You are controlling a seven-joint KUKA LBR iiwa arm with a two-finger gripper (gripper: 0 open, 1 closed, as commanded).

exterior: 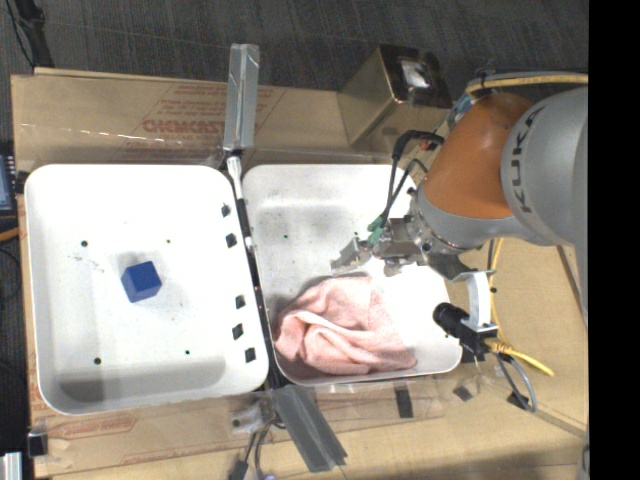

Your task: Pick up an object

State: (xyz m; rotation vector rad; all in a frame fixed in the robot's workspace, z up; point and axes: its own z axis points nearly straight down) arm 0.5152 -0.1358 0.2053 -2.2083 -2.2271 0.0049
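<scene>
I held the claw [352, 253] just above the pink towel [345, 330] to grab it; its grip, I couldn't tell.

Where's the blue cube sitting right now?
The blue cube lies alone in the left bin, slightly left of its middle, far from the pink cloth in the right bin.

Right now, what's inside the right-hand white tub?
A crumpled pink cloth lies in the right bin, with the gripper just above it. Anything beneath the cloth is hidden.

Cube [141, 280] left bin, cloth [345, 328] right.
</scene>
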